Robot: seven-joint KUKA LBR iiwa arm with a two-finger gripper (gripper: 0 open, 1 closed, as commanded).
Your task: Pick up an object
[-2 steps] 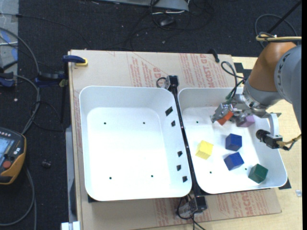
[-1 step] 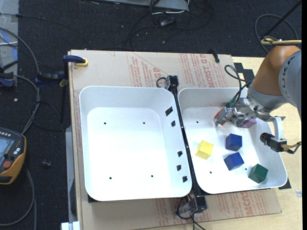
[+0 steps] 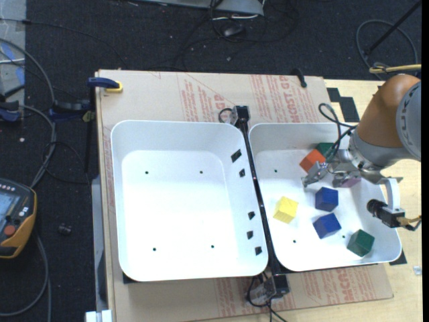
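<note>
End effector (image 3: 320,173) low in right bin (image 3: 281,257), beside orange block (image 3: 311,159); can't tell if open or shut; blue cubes (image 3: 326,198), yellow block (image 3: 286,208), green block (image 3: 360,241) near

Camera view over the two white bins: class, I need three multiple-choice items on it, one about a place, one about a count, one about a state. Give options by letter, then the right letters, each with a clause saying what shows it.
1. Where do the blocks lie?
A. in the left bin
B. in the right bin
C. on the cardboard outside the bins

2. How many blue blocks are there?
A. one
B. two
C. four

3. How does the yellow block stand to the gripper?
A. lying apart from it on the bin floor
B. lifted above the bin
C. pressed under the arm

Key:
1 B, every block, such as the orange block and green block, sits within the right bin.
2 B, one blue block lies just above another blue block.
3 A, the yellow block rests on the floor, left of and below the gripper.
</note>
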